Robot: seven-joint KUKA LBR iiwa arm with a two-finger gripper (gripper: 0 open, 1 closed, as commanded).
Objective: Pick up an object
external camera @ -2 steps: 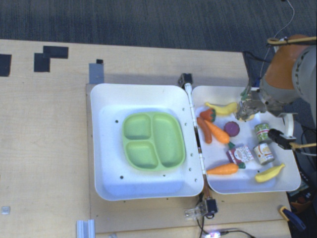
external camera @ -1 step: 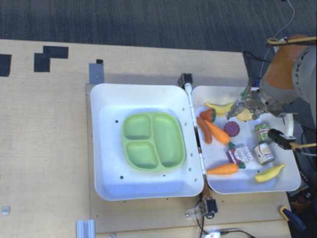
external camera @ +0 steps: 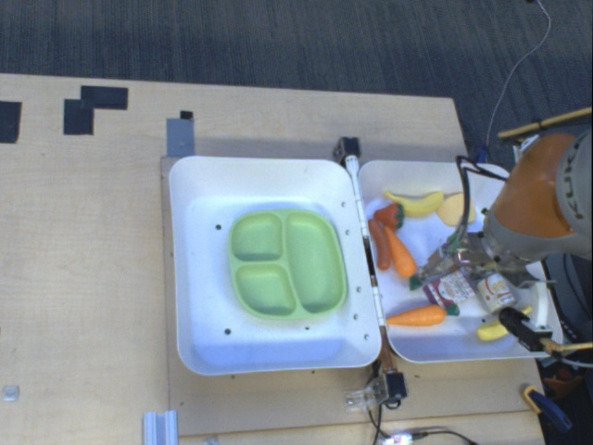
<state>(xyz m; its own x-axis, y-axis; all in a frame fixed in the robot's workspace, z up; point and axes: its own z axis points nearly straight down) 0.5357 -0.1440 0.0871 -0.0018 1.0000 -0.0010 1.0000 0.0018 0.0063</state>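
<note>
The big left bin (external camera: 195,248) sits in the middle of the frame and holds a green plate (external camera: 287,262) with three parts. The right bin (external camera: 435,346) holds toy food. The arm (external camera: 542,197) comes in from the right edge. Its gripper (external camera: 454,272) hangs low over a small shiny packet (external camera: 454,290); I cannot tell how the gripper is set. Two carrots (external camera: 400,253) (external camera: 417,317) lie near it, and a banana (external camera: 417,202) lies above
</note>
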